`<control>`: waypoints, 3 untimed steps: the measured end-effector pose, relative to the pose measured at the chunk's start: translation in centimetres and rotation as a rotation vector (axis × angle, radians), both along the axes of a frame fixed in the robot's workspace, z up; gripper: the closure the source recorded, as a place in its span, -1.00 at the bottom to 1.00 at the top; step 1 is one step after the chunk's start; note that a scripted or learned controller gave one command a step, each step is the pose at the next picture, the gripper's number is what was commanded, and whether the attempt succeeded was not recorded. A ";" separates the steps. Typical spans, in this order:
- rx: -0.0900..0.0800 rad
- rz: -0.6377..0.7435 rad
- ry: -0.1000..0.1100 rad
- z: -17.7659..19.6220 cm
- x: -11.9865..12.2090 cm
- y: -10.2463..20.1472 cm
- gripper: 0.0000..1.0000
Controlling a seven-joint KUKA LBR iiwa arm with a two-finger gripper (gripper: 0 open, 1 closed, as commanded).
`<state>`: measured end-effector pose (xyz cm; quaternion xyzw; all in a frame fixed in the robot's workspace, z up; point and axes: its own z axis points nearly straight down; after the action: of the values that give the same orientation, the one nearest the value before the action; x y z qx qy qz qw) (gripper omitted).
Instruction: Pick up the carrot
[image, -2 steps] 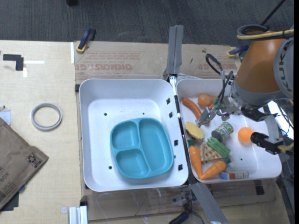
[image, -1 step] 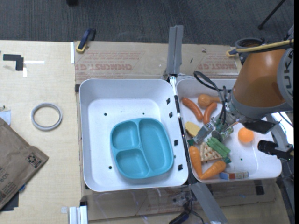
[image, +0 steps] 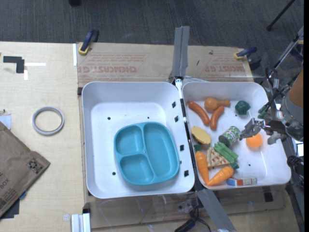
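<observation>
Left bin (image: 91,129) holds a blue tray (image: 145,153); right bin (image: 270,170) holds carrot (image: 201,167); tool (image: 256,127) state unclear.

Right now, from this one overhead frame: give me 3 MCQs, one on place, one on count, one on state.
1. Where does the teal divided plate lie?
A. left bin
B. right bin
C. on the bench

2. How many compartments does the plate have?
A. two
B. three
C. four

3. What is the state of the carrot?
A. raised by the gripper
B. on the plate
C. lying in the right bin

Answers: 1 A, the plate sits inside the left bin. 2 B, two small sections and one large one show. 3 C, the carrot lies near the front of the right bin, apart from the gripper beside the orange ball.
</observation>
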<state>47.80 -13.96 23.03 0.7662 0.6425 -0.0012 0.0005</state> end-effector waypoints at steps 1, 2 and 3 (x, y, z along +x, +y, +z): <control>0.003 0.001 0.003 -11.4 -0.2 4.8 -1.00; 0.002 0.075 0.002 -14.0 6.0 4.5 -1.00; 0.000 0.196 -0.001 -6.8 14.1 -0.5 -1.00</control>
<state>61.92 -14.42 16.28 0.6996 0.7146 -0.0006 0.0011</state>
